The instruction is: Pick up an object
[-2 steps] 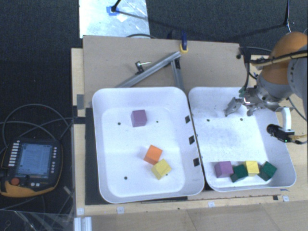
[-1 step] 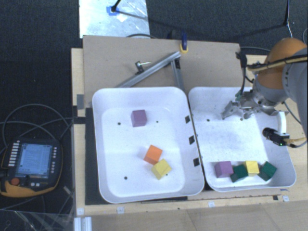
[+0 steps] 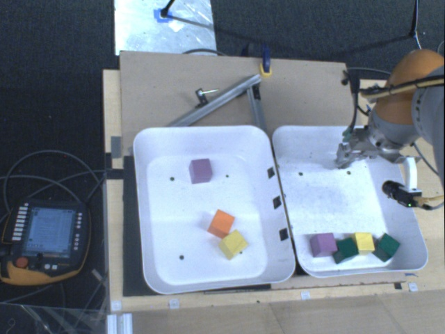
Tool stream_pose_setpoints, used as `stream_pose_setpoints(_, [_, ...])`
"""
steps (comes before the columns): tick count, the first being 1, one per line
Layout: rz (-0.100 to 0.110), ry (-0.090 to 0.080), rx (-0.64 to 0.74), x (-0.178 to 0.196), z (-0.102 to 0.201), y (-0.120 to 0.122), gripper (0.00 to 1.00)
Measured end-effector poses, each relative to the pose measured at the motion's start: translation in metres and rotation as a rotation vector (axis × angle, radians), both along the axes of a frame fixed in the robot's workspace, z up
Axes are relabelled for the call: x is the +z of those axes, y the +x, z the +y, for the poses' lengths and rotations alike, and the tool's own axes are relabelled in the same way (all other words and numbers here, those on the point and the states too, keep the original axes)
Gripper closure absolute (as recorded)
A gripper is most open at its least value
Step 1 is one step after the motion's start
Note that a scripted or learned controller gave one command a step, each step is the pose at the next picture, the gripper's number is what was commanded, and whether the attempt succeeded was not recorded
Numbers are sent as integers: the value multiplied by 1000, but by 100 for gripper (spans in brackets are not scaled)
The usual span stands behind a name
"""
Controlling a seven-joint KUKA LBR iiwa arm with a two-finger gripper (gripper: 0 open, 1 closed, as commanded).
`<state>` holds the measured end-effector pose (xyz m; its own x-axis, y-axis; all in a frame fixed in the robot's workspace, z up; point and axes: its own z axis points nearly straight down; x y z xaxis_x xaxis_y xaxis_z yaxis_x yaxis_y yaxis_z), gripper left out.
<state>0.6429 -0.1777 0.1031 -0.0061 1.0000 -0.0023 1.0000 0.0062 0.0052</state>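
A: Over the right bin's (image 3: 389, 266) bare back end hangs the gripper (image 3: 345, 156); its grip, I cannot tell.

B: Blocks (image 3: 353, 245) crowd the front wall — likely a jammed or empty grab.

Bright even light, soft shadows, slight blur
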Motion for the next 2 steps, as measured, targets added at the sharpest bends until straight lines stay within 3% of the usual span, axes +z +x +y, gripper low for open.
stream_pose_setpoints(2, [-3,0,0,113,8,8,100])
